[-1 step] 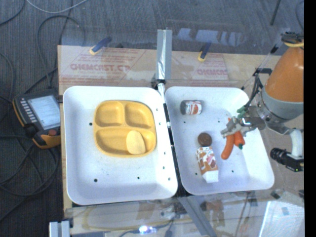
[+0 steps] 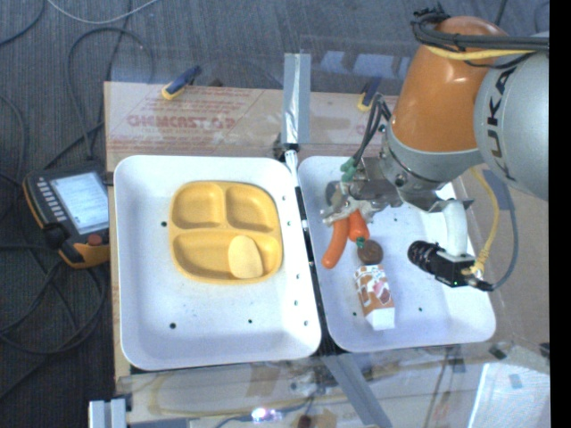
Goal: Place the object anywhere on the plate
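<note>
Grey carpet strewn with cables surrounds a worktop carrying two white bins. Nearest in the right bin lies a carton. Beyond it is a small brown ball, then a slanting carrot with a shorter orange piece touching it.

The tool sits over the carrot's far end. Whether it is apart, together or clamped cannot be told.

The left bin holds a yellow divided plate with a pale oval in its near right compartment.

The carrot, likely the thing to move, lies in the right bin, not on the plate.

Risks:
- A grip near the carrot's end may slip, or catch the orange piece too.
- The ridge between the bins could knock a low-carried carrot loose.
</note>
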Action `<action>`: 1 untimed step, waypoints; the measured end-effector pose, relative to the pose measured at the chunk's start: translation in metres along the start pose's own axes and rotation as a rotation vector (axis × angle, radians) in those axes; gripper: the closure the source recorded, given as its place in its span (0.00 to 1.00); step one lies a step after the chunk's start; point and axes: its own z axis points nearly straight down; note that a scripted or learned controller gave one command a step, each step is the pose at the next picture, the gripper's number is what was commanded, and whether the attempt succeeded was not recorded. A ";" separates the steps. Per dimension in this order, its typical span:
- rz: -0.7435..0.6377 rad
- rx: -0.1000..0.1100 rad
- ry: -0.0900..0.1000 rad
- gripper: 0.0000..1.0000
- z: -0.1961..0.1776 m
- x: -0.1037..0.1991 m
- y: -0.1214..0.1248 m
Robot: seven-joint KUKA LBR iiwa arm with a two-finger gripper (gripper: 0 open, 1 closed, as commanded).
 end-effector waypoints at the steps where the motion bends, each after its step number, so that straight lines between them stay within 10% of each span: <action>1: -0.043 0.002 -0.002 1.00 0.033 0.055 0.050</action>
